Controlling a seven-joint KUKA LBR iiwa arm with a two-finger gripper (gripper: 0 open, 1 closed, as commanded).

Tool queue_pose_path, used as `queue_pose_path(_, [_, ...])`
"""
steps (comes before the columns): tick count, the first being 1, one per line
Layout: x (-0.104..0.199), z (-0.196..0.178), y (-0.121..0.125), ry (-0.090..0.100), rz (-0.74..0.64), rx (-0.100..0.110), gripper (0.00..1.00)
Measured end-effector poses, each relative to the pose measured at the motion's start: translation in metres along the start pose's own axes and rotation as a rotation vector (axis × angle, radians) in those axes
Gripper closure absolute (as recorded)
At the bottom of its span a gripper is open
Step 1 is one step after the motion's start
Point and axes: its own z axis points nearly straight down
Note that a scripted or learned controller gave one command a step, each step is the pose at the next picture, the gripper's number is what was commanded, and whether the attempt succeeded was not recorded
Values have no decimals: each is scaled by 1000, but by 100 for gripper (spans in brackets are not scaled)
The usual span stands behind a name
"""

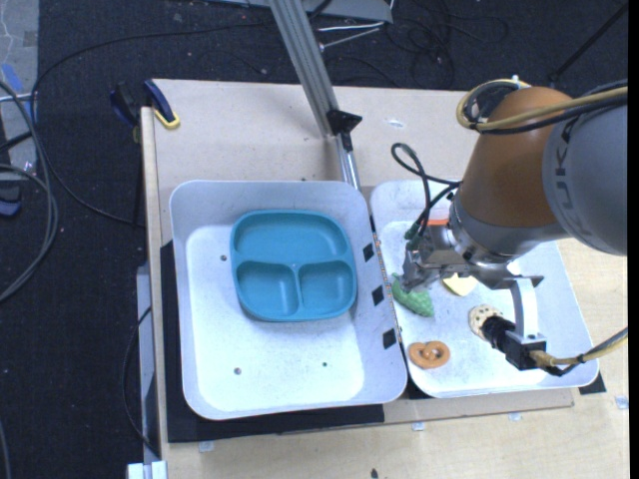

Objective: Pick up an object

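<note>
Toys lie in the right bin (569,297): a green one (414,298) at its nine o'clock edge, a pretzel (430,354) at seven o'clock, a pale round piece (483,318) near the middle and a yellowish bit (459,285) just above. My gripper (417,270) hangs right over the green toy; what it grips I cannot tell. At nine o'clock from me, the left bin (200,367) carries a blue divided plate (295,265).

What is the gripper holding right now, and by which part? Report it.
It cannot be told. The gripper is low in the right bin, right at the green object, but the arm's wrist hides the contact, so no hold can be seen.
</note>
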Motion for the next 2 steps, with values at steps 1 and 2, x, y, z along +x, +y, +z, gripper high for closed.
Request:
queue_pose_path(1, [51,8,-8,1,-1,0,100])
queue_pose_path(2, [97,-5,-14,1,-2,-3,100])
